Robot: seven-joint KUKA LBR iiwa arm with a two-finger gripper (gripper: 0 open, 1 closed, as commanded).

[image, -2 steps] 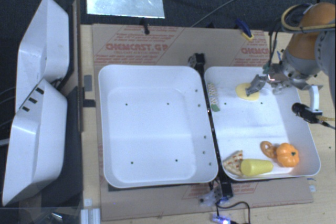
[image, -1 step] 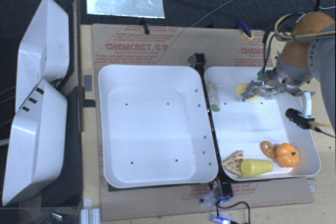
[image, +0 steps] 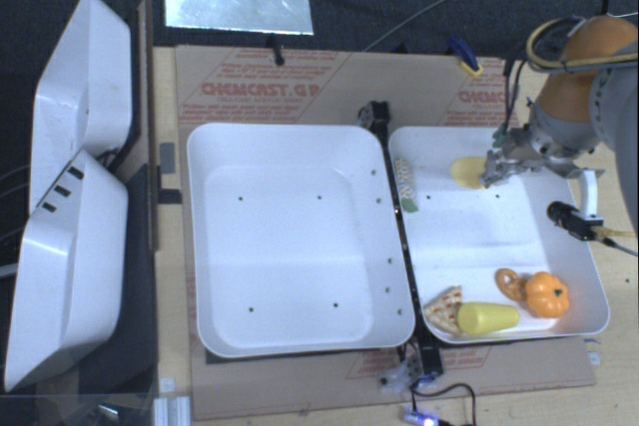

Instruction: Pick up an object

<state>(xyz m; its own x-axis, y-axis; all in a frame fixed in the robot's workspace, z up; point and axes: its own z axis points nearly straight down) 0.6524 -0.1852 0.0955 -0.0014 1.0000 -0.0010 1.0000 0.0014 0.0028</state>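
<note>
Brown cardboard (image: pixel 300 85) under the bins reads "CHEMCAST GP" in red.

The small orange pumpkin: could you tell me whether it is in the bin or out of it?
In: the orange pumpkin sits inside the right bin, near its front right corner.

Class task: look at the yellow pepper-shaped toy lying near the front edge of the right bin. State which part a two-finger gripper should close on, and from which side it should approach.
Grip the yellow pepper across its thick middle, coming straight down from above. It lies on its side, long axis running left-right, so fingers probably fit front and back. The pizza slice touches its left end and the pretzel sits close behind, so keep clear of those.
</note>
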